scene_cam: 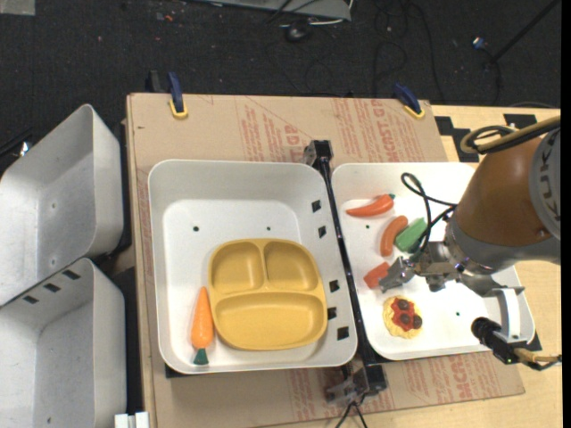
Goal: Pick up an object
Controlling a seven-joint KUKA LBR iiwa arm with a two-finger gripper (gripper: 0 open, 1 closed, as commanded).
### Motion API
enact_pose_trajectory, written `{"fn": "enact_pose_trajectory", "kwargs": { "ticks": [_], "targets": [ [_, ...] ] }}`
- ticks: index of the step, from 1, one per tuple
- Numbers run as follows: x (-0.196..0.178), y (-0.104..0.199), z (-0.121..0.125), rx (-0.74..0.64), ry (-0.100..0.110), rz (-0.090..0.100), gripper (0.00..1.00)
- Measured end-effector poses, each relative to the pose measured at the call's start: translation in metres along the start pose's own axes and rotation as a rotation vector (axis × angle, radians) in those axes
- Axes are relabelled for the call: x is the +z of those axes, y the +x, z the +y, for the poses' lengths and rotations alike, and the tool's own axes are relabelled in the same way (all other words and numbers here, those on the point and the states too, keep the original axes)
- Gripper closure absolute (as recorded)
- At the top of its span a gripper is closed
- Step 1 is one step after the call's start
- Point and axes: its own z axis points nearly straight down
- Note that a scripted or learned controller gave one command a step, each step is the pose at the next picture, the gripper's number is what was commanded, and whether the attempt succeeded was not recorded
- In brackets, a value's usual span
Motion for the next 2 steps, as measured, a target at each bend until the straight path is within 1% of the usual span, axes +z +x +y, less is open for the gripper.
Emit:
{"fn": "enact_pose_trajectory", "kwargs": {
  "ticks": [1, 2],
  "targets": [
    [0.054, 0.000, -0.001, 0.000, 0.000, 0.000, 0.00],
    [0.041, 0.000, 0.000, 0.002, -0.005, -0.001, 1.00]
  ]
}}
